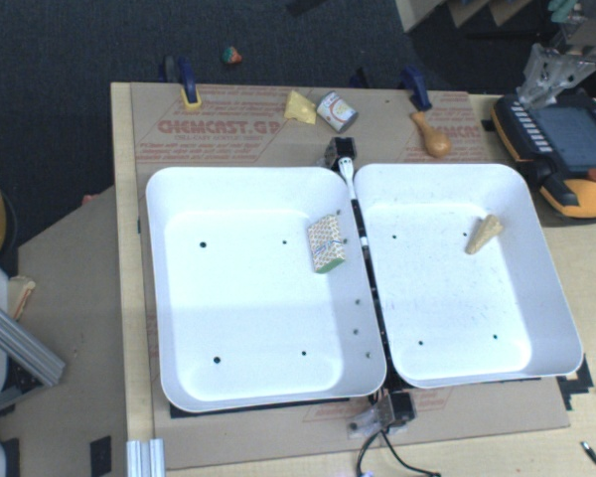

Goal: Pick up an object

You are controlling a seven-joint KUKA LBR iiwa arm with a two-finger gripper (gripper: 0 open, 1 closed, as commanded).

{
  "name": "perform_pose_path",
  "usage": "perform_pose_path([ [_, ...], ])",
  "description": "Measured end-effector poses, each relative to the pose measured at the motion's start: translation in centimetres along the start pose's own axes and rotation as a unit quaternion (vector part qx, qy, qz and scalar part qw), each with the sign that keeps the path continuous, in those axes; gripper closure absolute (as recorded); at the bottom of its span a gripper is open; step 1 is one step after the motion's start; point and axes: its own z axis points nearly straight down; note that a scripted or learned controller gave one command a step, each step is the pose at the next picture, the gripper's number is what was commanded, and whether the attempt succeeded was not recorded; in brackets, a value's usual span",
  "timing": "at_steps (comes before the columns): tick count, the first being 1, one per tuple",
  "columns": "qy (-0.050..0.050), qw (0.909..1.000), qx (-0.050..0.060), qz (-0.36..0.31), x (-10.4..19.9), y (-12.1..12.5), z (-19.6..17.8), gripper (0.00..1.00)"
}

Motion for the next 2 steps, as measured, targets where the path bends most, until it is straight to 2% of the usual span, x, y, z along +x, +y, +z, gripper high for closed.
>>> perform_pose_path([
  [1,0.003,0.9999,0.012,0.004,-3.3,-6.0,11.1,1.00],
  [2,0.004,1.0000,0.008,-0.002,4.6,-7.2,15.3,1.00],
])
